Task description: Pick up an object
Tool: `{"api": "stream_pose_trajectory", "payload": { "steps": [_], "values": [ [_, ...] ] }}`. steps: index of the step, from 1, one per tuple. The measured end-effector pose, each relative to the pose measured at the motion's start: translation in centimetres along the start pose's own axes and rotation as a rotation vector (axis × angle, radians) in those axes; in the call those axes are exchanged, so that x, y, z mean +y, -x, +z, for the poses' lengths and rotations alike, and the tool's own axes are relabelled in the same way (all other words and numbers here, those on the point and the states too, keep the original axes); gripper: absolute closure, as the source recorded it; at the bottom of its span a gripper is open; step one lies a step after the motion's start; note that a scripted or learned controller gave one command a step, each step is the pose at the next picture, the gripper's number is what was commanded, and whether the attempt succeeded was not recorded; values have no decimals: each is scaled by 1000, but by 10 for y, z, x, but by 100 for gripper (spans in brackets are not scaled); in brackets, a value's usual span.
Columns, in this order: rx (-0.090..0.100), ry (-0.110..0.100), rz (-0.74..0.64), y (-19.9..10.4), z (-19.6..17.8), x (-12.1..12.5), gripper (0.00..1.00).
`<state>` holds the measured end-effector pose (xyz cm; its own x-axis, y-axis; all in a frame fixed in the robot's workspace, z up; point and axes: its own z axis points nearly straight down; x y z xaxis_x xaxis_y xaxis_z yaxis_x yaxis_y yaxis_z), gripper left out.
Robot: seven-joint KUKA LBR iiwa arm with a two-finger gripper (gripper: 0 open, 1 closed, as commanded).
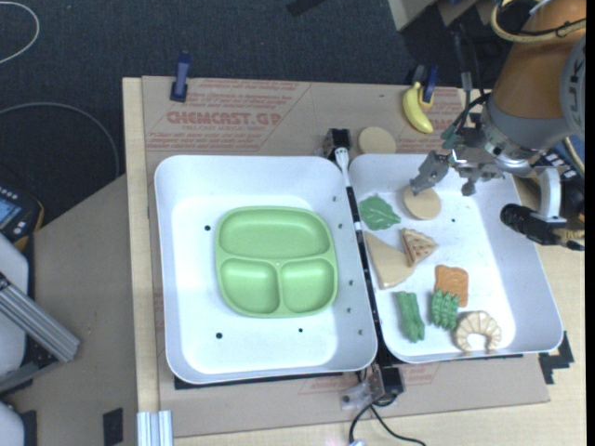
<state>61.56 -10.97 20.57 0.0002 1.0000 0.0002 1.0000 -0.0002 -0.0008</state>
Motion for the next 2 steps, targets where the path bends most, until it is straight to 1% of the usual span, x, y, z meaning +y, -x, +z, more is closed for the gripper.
{"api": "stream_pose_trajectory", "payload": {
  "steps": [1,2],
  "values": [
    [4,-14,3,-6,104,-81,0],
    [0,3,2,-6,87,-75,100]
  ]
}}
